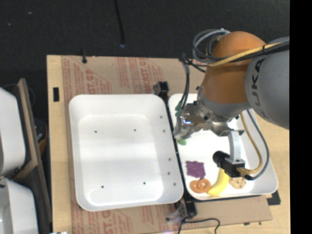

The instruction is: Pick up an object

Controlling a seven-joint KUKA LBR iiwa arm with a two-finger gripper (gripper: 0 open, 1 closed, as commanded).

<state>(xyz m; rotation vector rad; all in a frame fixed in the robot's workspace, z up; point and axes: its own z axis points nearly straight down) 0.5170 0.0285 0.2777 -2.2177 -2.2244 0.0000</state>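
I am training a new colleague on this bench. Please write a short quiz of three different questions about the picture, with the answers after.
1. True or false: the banana lies in the right bin.
2. Which thing lies nearest to the purple piece?
A. the orange pretzel
B. the black cable at the top
C. the cardboard sheet
3. Fill in: the gripper hangs over the right bin, close to its ____ wall, above a small green thing.

Key:
1. True.
2. A.
3. Left, the wall next to the left bin.
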